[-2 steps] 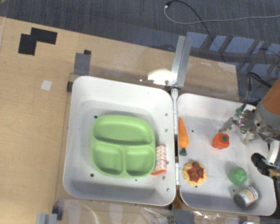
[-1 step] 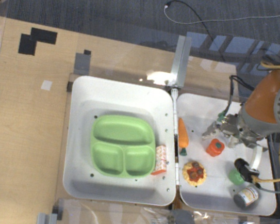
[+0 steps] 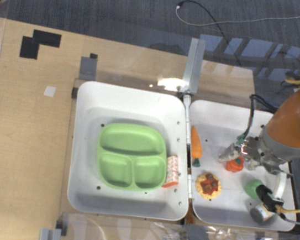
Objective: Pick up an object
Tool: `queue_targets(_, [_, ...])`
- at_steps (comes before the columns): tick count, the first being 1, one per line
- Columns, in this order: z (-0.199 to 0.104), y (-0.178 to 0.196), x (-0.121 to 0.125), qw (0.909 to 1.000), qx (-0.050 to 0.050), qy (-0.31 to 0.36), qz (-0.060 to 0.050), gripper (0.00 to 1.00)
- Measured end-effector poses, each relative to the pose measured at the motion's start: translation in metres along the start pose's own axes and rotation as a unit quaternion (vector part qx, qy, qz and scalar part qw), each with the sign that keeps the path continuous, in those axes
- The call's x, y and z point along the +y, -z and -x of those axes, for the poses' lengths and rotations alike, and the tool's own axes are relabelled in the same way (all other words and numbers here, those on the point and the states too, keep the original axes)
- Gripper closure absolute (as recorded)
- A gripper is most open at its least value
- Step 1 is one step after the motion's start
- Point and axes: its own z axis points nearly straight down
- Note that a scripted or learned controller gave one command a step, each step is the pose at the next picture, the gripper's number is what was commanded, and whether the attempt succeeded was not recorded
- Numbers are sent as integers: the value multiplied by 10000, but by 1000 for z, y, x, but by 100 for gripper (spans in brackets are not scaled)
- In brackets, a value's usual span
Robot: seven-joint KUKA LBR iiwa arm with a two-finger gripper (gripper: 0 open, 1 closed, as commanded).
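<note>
My gripper (image 3: 239, 158) is low over the right bin (image 3: 222, 119), at its centre right, and stands open. One grey finger (image 3: 226, 154) is spread to the left and the other to the right. A small red-orange object (image 3: 234, 165) lies on the bin floor just beneath and between them; I cannot tell whether they touch it. Also in this bin are an orange carrot (image 3: 195, 142) along the left wall, a round pizza-like toy (image 3: 208, 184), a green object (image 3: 252, 187) and a grey cylinder (image 3: 260, 214).
The left bin (image 3: 81, 134) holds a green divided plate (image 3: 132, 155), with a small red-and-white packet (image 3: 172, 171) at its right edge. The arm's orange band (image 3: 292, 118) and cables overhang the right bin's right side. A metal divider post (image 3: 193, 67) stands between the bins.
</note>
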Motion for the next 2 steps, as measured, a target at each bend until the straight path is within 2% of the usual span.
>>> queue_targets(1, [-2,12,3,10000,8,13,30,100])
queue_targets(2, [11,-2,51,9912,-9,-1326,-11,100])
